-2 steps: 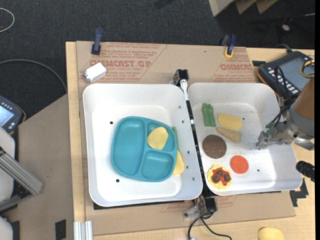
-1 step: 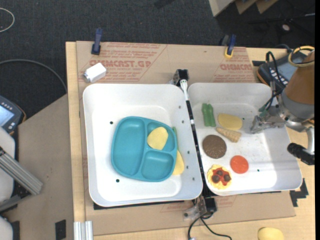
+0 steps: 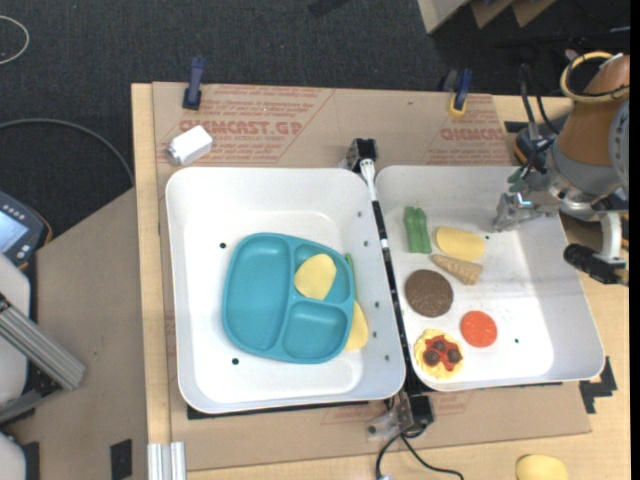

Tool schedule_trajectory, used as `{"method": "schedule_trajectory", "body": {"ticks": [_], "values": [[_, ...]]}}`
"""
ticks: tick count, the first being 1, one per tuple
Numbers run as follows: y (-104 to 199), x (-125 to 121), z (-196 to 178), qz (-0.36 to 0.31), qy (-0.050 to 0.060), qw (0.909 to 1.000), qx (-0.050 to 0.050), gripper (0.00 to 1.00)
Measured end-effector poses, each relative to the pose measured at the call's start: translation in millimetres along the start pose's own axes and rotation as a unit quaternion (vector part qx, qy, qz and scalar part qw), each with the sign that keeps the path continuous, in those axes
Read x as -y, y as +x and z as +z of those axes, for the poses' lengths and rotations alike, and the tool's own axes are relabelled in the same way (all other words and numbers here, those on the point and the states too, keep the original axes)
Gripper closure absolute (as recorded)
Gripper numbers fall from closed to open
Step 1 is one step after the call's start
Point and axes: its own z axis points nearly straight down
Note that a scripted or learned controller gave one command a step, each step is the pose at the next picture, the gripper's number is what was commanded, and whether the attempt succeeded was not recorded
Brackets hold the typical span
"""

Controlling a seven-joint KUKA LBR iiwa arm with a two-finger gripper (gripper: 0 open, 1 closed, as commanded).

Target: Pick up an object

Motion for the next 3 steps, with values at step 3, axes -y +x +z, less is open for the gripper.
{"method": "schedule_trajectory", "body": {"ticks": [3], "values": [[-0.5,-27.9,0.5,0.001,0.003,1.0000,-0.001,1.00]]}}
